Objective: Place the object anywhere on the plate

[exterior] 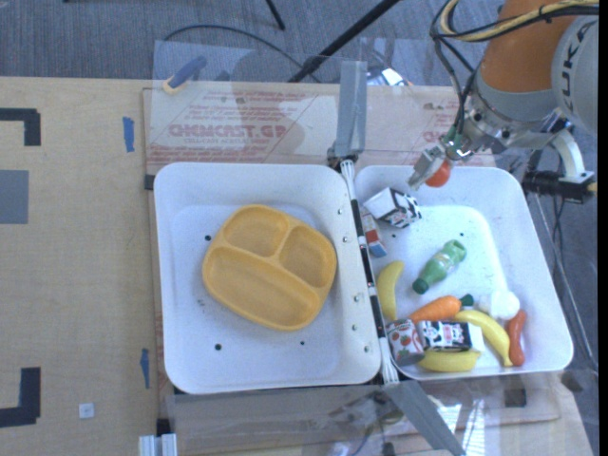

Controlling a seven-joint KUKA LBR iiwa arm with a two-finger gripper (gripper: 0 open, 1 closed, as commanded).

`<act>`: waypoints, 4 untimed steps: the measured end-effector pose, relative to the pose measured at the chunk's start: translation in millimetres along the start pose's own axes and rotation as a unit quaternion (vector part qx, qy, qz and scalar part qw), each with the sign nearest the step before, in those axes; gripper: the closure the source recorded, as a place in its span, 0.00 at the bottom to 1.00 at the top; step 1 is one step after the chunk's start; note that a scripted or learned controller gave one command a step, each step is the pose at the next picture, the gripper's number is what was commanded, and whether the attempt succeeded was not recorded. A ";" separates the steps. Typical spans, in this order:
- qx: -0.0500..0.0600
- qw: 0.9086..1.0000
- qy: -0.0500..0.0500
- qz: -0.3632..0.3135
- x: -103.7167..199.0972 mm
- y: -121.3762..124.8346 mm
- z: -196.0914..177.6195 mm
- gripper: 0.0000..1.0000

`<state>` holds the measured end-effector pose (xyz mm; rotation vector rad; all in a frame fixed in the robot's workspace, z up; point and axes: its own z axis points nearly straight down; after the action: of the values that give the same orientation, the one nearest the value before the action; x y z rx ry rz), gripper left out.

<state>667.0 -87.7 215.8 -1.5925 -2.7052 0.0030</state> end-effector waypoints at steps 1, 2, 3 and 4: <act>0.002 1.000 0.001 -0.012 71.8 38.9 23.8 1.00; 0.003 0.997 0.001 0.075 119.3 29.4 35.3 1.00; 0.003 0.997 0.001 0.075 119.1 29.4 35.1 0.00; 0.005 0.997 0.002 0.075 119.0 29.6 28.8 1.00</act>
<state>635.1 30.7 187.0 -1.7865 -2.5716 0.0128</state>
